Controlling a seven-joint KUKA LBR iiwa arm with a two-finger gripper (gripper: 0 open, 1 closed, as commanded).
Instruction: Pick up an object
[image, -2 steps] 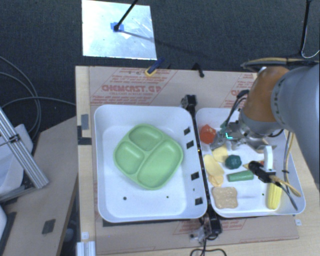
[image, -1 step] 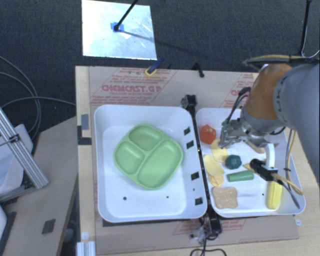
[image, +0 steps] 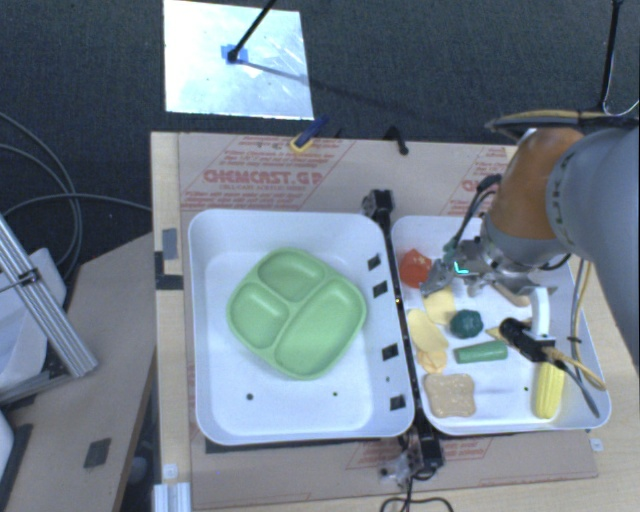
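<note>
Two white bins (image: 215, 420) lying on the counter (image: 260, 170) | one green plate (image: 296, 312) in left bin | right bin holding one tomato (image: 415, 267), one corn cob (image: 547, 389), one toast (image: 450, 394) | arm (image: 560, 195) hanging over right bin, jaws' state undeterminable

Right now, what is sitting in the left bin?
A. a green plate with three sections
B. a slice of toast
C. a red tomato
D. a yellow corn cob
A: the green plate with three sections lies in the left bin, while the food toys sit in the right bin.
</note>
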